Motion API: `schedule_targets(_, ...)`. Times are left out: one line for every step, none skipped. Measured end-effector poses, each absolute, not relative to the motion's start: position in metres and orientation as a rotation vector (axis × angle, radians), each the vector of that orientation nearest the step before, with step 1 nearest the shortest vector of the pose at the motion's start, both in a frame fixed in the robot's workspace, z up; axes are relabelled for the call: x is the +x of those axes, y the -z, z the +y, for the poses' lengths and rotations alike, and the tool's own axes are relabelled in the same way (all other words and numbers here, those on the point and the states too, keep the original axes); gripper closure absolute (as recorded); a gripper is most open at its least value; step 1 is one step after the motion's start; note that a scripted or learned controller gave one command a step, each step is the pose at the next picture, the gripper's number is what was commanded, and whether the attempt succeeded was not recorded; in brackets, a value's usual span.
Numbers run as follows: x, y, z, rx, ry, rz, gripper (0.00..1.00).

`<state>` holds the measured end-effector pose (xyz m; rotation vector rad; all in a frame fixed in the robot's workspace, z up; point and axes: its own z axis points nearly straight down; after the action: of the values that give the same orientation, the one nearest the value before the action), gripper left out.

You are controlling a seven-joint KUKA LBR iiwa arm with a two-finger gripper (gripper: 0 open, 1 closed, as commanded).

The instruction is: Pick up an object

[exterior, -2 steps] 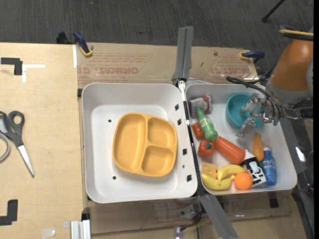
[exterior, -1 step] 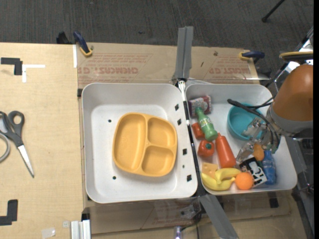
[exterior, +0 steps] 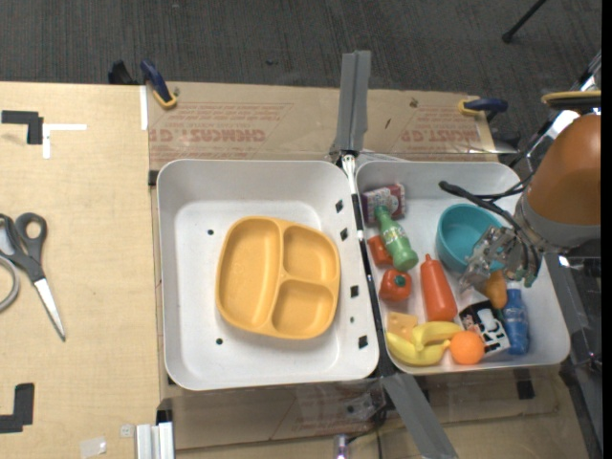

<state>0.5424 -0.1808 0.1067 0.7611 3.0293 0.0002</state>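
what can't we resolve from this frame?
- Gripper in the camera view: blurred against the teal bowl; finger state and any contact unreadable.
- Blue bottle: top hidden behind the gripper.
- Black-and-white item: partly covered by the orange; identity unclear.
- Scissors: cut off at the left edge.

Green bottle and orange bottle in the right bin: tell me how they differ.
The green bottle is green with a red cap; the orange bottle is orange all over. The green bottle lies nearer the bin's left wall, the orange bottle nearer the middle, beside the teal bowl. Both lie flat in the right bin, necks pointing away.
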Motion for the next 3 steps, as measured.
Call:
schedule_targets(0.561, -0.216, -0.137, 0.836, 0.000, 3.027, 1.00)
schedule_targets(0.591, -0.135, -0.109, 0.846, 0.000, 3.026, 1.00)
schedule_targets(0.502, -0.098, -0.103, 0.576, 0.008, 3.068, 1.00)
